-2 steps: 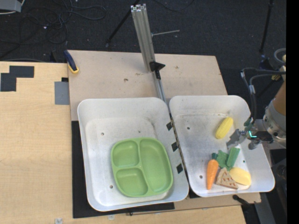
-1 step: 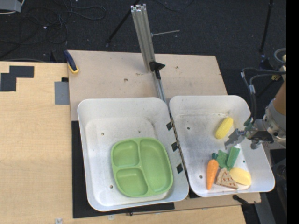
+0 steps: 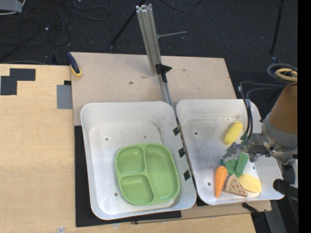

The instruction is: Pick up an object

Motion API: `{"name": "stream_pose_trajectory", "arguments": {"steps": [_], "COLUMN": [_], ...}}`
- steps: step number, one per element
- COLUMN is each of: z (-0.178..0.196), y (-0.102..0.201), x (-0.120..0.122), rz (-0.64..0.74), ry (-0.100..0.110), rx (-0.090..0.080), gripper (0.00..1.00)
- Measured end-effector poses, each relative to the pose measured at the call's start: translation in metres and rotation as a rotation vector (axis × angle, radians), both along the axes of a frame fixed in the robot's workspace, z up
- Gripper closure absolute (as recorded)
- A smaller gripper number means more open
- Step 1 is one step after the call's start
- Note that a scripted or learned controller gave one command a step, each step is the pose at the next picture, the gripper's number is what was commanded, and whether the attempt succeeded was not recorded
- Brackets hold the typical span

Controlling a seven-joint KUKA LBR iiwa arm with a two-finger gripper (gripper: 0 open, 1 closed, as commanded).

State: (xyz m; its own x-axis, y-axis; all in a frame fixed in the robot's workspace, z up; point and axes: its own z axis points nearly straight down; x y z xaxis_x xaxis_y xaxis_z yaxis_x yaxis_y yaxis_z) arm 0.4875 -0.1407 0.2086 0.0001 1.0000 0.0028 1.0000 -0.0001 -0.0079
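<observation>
The right bin [image 3: 204,115] holds several toy foods. A yellow corn cob [image 3: 233,132] lies near its right wall. An orange carrot [image 3: 220,179], a green vegetable [image 3: 239,163], a tan wedge of bread [image 3: 235,187] and a yellow lemon-like piece [image 3: 250,182] crowd the front right corner. My gripper [image 3: 239,153] reaches in from the right and hangs low between the corn and the green vegetable, right at that vegetable's upper end. Its dark body hides whether it touches the vegetable.
In the left bin [image 3: 97,125], a green divided plate [image 3: 146,174] rests toward the front. A metal post [image 3: 150,38] rises behind the bins, and dark clips [image 3: 181,152] line the seam between them. The arm's grey and orange body [image 3: 284,120] overhangs the right bin's edge.
</observation>
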Motion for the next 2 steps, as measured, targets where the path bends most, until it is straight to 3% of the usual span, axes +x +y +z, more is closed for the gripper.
{"name": "stream_pose_trajectory", "arguments": {"steps": [2], "z": [-0.115], "y": [0.005], "x": [0.003], "rz": [-0.001], "ry": [-0.005], "rx": [-0.003], "gripper": [0.00]}}
